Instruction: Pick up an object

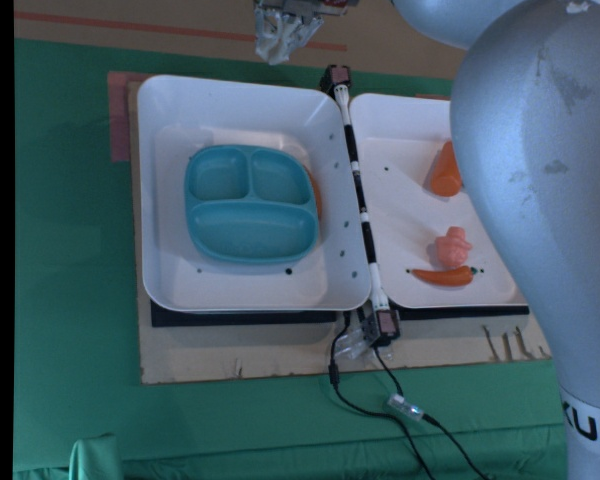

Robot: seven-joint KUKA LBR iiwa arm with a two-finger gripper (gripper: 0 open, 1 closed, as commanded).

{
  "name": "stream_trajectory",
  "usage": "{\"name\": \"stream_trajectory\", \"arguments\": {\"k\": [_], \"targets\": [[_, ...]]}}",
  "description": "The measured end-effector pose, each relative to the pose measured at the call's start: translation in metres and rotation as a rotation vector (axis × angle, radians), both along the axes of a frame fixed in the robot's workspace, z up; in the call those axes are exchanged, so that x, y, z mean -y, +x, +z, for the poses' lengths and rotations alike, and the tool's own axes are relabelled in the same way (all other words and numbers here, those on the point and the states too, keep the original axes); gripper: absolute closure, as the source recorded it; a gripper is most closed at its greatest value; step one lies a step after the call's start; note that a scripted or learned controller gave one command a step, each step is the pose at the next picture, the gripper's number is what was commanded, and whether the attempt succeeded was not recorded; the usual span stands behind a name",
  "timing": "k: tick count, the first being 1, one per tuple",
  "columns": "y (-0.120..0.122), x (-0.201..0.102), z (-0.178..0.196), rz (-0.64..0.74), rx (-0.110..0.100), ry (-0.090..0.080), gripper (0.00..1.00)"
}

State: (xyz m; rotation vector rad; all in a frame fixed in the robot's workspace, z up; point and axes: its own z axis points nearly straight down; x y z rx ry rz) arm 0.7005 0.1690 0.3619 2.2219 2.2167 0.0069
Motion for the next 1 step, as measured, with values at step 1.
{"name": "stream_trajectory", "arguments": {"k": [1], "targets": [[0.0000, 0.0005, -0.0114, 0.000, -0.002, -0.001, 1.00]]}}
